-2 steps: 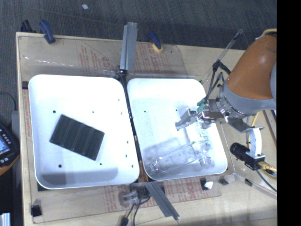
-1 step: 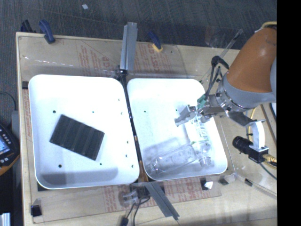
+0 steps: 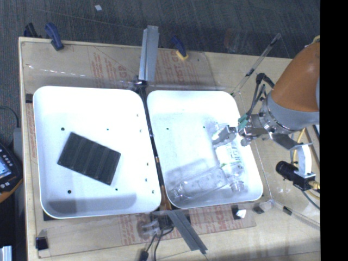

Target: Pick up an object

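Your gripper (image 3: pixel 227 132) sits over the right bin (image 3: pixel 179 99), toward its right side, at mid-frame right; you cannot tell how it stands. Just below it lies a clear bottle (image 3: pixel 232 165) with a pale label, and a second clear bottle (image 3: pixel 196 182) lies flat along the bin's lower edge. A ribbed dark pad (image 3: pixel 89 157) lies in the left bin (image 3: pixel 49 99).

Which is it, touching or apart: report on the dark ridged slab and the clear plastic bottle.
Apart. The camera view shows the dark ridged slab in the left bin and the clear plastic bottle in the right bin, the bin walls between them.
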